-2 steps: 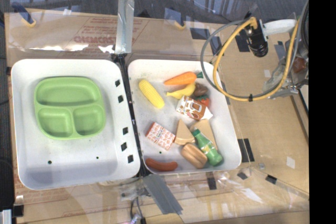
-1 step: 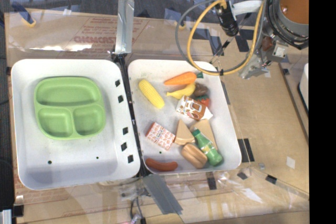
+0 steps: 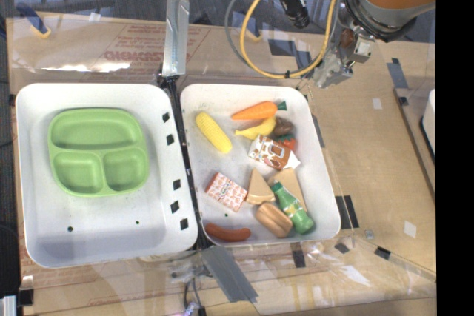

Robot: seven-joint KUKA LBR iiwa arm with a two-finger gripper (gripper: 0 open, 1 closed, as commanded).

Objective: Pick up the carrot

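Tool hanging above the tabletop, just past the far right corner of the right bin; too blurred and small to tell how far open, nothing seen in it, touching nothing. Carrot lying in that bin's far part, green top pointing right, just above a banana and near a corn cob. Well apart from the tool. Green divided plate in the left bin.

Faint red print on the cardboard behind the bins (too blurred to read).
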